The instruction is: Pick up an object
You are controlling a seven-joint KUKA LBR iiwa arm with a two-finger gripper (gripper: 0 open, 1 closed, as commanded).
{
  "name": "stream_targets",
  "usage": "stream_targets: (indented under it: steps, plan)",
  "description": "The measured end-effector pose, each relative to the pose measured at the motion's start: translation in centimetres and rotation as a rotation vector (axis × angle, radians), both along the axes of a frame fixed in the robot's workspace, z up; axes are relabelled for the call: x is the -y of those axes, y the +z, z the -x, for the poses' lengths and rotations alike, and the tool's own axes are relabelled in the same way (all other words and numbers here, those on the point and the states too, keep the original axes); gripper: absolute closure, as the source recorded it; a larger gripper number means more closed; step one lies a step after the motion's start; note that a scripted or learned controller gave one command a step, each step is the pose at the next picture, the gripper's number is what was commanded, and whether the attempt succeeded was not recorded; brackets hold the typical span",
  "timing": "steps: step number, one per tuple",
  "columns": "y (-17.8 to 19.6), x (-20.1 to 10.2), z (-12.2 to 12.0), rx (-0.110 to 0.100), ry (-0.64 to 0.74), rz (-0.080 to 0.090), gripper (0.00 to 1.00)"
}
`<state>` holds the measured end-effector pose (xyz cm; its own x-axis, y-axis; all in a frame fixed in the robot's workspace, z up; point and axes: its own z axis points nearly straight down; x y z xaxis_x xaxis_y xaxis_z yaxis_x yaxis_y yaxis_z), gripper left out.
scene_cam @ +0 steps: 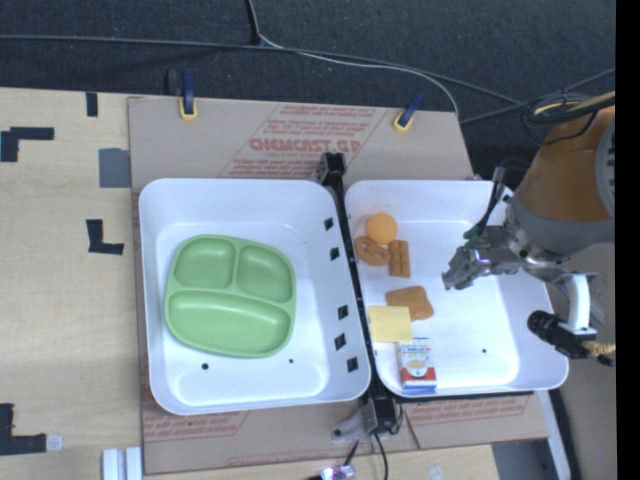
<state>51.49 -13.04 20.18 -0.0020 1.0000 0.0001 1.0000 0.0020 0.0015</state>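
The right bin (490,368) holds several small food items near its left side: an orange ball (381,228), a tan ring (372,253), a brown stick (399,259), a brown toast-like piece (410,302), a yellow square (389,323) and a small red and white carton (416,363). My gripper (463,271) hangs over the right half of this bin, to the right of the toast piece and apart from every item. Nothing shows between its fingers.
The left bin (160,218) carries a green divided plate (231,295). A black divider with clips (345,268) runs between the bins. Cables cross the dark surface behind, and the arm's orange band (565,173) stands at the right.
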Motion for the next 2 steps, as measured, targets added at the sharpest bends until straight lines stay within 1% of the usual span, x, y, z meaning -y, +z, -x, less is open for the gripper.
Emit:
stream_targets:
  steps: [1,2]
  plan:
    - [1.3,-4.9,-1.5,-0.002,0.005,-0.002,1.0]
    - [0.3,-9.9,-3.4,-0.003,0.005,-0.001,1.0]
